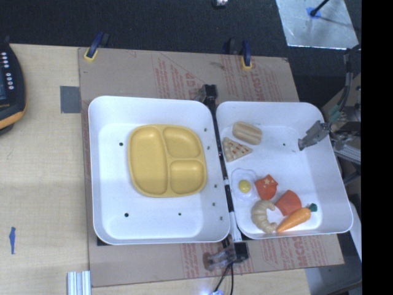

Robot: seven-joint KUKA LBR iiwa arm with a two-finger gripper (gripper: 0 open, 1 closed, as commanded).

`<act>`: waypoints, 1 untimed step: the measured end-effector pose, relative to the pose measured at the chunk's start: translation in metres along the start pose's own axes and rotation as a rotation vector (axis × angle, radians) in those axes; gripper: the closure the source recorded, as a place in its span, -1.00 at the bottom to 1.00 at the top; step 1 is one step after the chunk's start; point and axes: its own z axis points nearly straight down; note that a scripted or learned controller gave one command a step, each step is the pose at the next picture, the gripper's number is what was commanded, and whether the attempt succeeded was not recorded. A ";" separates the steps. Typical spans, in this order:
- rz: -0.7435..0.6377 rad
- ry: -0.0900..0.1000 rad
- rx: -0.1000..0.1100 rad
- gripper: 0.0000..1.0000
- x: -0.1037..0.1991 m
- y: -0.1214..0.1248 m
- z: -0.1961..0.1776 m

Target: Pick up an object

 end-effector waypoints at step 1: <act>-0.007 0.005 0.013 -1.00 0.063 -0.002 0.135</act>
